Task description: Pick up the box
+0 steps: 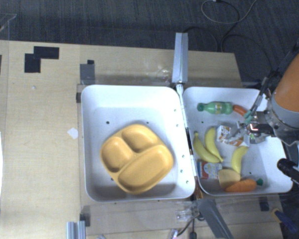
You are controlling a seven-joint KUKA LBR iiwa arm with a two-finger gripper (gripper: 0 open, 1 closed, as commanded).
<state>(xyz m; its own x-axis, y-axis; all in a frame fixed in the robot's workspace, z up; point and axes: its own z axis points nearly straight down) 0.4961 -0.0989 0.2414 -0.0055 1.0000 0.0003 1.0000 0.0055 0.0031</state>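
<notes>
Left bin [89, 148]: a shallow white tray held one thing, a yellow divided plate [136, 157] with three compartments, lying near the middle, slightly tilted.
Right bin [209, 94]: just beside the left one, crowded with small items.
Bottle [215, 107]: a green one lay on its side near the far wall of the right bin; an orange carrot-like piece [239, 110] lay just right of it.
Bananas: two [208, 146] lay together along the bin's left side; a third [237, 158] lay apart, nearer the middle.
Box [209, 169]: a small red and white carton lay near the bin's front left corner, partly under the bananas' ends; a tan block [228, 177] and an orange carrot [241, 185] lay just right of it.
Wrapper [229, 135]: a crumpled white packet sat between the bananas and the gripper.
Gripper [247, 128]: it hung over the right bin's middle, beside the wrapper, well apart from the box; I could not tell whether its fingers were apart or together.
Arm [291, 91]: grey with an orange band, reaching in from the right.
</notes>
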